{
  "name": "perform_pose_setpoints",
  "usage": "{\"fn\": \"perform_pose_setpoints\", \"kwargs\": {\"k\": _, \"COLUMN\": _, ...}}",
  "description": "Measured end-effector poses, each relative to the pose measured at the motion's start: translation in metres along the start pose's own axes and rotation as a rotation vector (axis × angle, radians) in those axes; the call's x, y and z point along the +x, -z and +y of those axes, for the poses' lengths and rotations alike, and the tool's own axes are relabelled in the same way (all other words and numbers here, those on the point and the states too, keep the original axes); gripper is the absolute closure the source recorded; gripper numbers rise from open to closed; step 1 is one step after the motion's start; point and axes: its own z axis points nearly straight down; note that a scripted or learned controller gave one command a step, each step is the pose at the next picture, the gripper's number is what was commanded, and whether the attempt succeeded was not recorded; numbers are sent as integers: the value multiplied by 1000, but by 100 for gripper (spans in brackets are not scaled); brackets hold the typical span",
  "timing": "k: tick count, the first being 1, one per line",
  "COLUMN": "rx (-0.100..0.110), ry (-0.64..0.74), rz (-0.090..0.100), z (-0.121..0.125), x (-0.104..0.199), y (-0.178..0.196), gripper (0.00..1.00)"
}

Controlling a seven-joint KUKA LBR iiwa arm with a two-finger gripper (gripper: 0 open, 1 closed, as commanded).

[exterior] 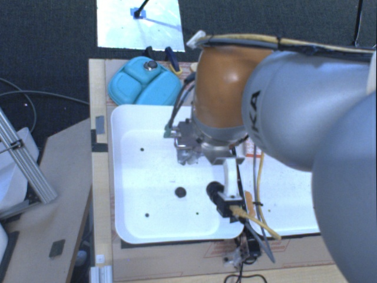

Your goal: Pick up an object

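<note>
Pincer (187,151) first: hangs low over the white bin (126,158), above the far half of the bin floor and roughly midway across the bin. Shows as a grey metal block under the wrist, seen from above and partly covered by the arm. Cannot tell how far open it is. Has nothing visibly in its hold.

Just behind the pincer, the orange band (227,81), reaching out over the bin's far rim. Beyond that, the grey arm (306,111), bulking over the bin's right part and hiding that side.

On the bin floor, a small dark round object (180,192). Lies flat, alone, nearer the bin's front rim than the pincer is, and clear of the pincer with bare white floor between them. Too small to name more exactly.

Near that object, toward the bin's right, a black cable bundle (219,198) with yellow leads, hanging from the wrist and trailing across the front rim of the bin.

Scattered over the bin floor, a few tiny black dots (142,150), too small to identify.

Against the bin's far rim, outside it, a blue moulded plastic piece (144,82). Farther back from the bin, well past the blue piece, a pale sheet (138,13) lying flat.
</note>
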Motion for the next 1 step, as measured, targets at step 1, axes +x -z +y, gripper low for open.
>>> {"fn": "perform_pose_setpoints", "kwargs": {"k": 1, "rx": -19, "ry": 7, "rz": 7, "z": 31, "x": -5, "y": 121, "gripper": 100}}
